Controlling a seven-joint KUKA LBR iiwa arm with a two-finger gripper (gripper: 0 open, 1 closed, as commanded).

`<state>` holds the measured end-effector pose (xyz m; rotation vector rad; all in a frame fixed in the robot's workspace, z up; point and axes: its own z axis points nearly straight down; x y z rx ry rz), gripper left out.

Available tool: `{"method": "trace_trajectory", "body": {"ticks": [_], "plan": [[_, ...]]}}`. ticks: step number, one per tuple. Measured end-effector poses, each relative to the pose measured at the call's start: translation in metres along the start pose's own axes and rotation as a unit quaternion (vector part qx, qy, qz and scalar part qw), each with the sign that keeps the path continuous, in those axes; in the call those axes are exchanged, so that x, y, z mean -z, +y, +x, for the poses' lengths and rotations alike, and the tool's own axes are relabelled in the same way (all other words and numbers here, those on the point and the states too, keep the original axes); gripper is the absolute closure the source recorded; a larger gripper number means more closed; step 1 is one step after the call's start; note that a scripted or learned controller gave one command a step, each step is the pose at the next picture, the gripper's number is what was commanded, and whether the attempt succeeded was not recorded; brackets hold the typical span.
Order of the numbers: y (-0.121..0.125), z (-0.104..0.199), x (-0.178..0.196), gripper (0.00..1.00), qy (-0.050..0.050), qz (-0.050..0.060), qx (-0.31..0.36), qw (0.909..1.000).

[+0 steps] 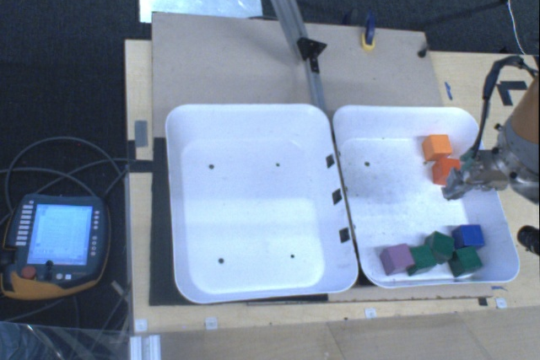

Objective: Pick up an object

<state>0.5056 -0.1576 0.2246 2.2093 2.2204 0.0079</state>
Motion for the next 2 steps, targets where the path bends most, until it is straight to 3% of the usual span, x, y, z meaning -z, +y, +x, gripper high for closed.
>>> {"method": "trace_trajectory", "body": {"ticks": [1,2], "plan": [[0.004,-0.003,0.065,1.00,0.000,0.000,0.000,1.0000],[0.001,0.053,0.047,1.00,0.002,0.004,0.002,1.0000]]}}
